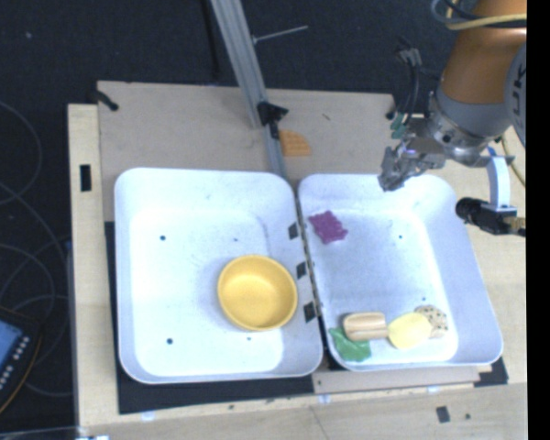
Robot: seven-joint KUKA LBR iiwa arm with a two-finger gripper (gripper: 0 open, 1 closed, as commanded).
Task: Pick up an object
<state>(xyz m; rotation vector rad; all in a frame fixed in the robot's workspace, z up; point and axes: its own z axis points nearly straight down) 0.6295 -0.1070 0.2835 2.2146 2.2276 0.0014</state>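
Camera view shows the pickable things in the right bin (pixel 458 273): a purple piece (pixel 328 226) near its upper left, and along the lower edge a green scrap (pixel 348 346), a tan block (pixel 364 325), a yellow lump (pixel 407 331) and a speckled ball (pixel 432 318). The gripper (pixel 396 174) hangs over that bin's upper rim with nothing in it, whether spread or closed I cannot tell. A yellow bowl (pixel 257 291) sits in the left bin (pixel 165 246).

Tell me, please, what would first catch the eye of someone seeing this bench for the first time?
Probably the yellow bowl, bright against the left bin, sitting near that bin's lower right. Next comes the arm's orange band at the upper right, with the gripper hanging over the right bin at its far edge. A purple piece lies alone in the right bin.
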